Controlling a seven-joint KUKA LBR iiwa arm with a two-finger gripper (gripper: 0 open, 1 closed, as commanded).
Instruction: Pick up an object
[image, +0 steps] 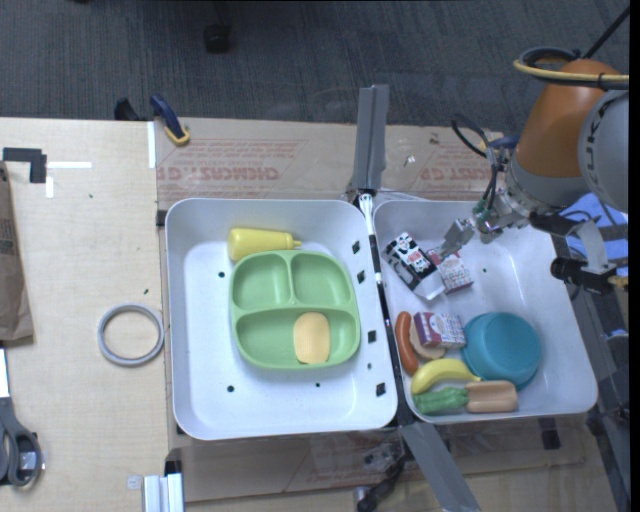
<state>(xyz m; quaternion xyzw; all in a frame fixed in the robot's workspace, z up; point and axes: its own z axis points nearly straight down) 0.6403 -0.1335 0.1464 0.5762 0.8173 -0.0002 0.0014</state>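
— Red-and-white packet (455, 272): lying flat in right bin (560, 400), touching cow-print carton (411, 258).
— Tool (462, 234)?
— Just above packet, holding nothing; spread impossible to tell.
— Risk?
— Could pinch carton too, or slip off flat packet.

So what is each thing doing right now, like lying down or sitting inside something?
gripper: low in the right bin, above the small cartons
green tray: flat in the left bin
yellow piece: in the tray's bottom section
yellow bottle: on its side, behind the tray
blue bowl: in the right bin
banana: lying beside the bowl
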